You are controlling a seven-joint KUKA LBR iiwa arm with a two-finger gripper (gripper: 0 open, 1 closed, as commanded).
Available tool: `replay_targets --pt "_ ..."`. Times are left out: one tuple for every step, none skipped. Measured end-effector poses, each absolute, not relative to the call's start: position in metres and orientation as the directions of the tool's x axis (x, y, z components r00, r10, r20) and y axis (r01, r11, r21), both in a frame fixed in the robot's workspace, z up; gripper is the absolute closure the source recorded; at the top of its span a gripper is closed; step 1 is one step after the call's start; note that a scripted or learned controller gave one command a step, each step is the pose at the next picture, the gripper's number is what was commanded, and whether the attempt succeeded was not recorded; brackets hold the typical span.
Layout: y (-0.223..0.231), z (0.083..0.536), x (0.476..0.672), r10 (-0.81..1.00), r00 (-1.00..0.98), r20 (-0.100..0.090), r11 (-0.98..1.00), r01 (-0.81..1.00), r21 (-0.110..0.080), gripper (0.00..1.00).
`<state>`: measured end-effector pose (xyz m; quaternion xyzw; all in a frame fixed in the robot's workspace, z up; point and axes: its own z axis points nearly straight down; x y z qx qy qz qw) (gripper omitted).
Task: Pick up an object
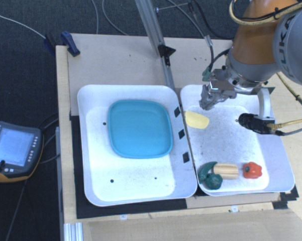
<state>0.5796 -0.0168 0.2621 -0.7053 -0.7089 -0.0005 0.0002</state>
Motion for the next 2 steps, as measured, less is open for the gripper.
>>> replay_targets --pt "0.032 0.265 0.579 1.000 -0.005 0.001 0.005 1.000 0.001 1.00" --pt "0.092 0.250 0.586 1.000 -0.005 0.001 0.005 1.000 -0.001 1.00"
